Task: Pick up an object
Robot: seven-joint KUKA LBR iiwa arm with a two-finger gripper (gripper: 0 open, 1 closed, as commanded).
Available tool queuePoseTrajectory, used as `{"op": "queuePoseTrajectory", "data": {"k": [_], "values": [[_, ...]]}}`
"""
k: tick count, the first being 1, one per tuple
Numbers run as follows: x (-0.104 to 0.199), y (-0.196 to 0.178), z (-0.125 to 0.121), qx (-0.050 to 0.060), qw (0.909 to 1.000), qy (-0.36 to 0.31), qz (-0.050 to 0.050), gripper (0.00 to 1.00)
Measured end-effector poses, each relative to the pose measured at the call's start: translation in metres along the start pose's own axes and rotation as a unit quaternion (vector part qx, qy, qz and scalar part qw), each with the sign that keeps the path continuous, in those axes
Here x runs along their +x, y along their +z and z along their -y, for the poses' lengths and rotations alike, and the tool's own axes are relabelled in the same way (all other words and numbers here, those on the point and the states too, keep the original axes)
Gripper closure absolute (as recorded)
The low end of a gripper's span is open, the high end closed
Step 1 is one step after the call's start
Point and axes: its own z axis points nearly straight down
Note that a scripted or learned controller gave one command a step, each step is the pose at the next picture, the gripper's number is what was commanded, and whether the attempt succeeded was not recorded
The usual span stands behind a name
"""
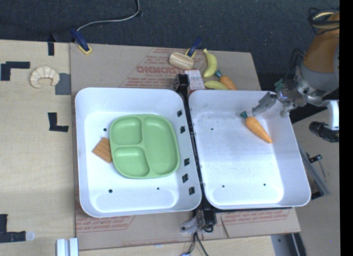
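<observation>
Gripper sits over the right bin's upper right rim, fingers spread apart with nothing between them, just beside the carrot. That carrot lies alone in the right bin, toward its upper right corner. Left bin holds a green divided plate, with an orange cracker tucked against the plate's left edge.

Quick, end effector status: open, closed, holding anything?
End effector: open, holding nothing, at the right bin's upper right edge, above and right of the carrot.
</observation>
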Motion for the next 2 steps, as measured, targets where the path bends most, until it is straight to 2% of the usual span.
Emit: {"op": "queuePoseTrajectory", "data": {"k": [1,2], "values": [[0.0177,0.0922,-0.0292,-0.003,1.0000,-0.001,0.000,0.00],[0.0172,0.0822,-0.0295,-0.004,1.0000,-0.002,0.002,1.00]]}}
